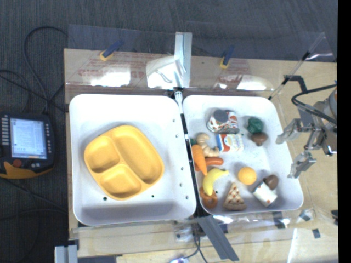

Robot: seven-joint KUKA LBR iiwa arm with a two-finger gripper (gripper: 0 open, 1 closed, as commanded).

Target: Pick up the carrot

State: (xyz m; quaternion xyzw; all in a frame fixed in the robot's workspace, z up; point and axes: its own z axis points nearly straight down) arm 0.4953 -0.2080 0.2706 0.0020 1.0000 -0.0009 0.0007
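The carrot [198, 159] is an orange cone lying along the left wall of the right bin [274, 109], its tip pointing toward the bin's front. It is crowded by a banana [213, 179] in front and a red sausage [214, 161] to its right. My gripper [292, 149] hangs over the right rim of that bin, far to the right of the carrot. Its two fingers are spread apart with nothing between them.
The right bin also holds a can [221, 120], a small carton [230, 142], a green broccoli [254, 125], an orange [247, 175], a pizza slice [235, 198] and several other toy foods. A yellow divided plate [123, 160] lies in the left bin [82, 201].
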